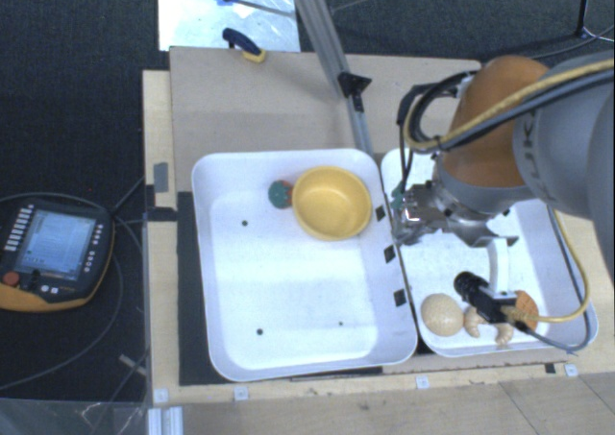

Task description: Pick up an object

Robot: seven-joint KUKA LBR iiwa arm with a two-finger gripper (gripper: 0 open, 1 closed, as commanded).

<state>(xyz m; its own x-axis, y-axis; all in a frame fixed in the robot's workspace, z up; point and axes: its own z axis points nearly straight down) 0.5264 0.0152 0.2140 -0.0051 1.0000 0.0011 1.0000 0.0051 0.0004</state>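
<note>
Claw [478,249] over the right bin [569,231]; apart or together, I cannot tell. Centre it above the cream egg-shaped object [442,314], clear of the near wall.

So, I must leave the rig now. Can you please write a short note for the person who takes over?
Hand: low over the right bin, close to its left wall. No object is visible in its grip.
Right bin: a pale egg-shaped object, small beige pieces and an orange piece lie together at the near end.
Left bin: a yellow bowl with a small teal ball touching its left side, at the far end.
Done: nothing is lifted.
Left: pick up one object.
</note>
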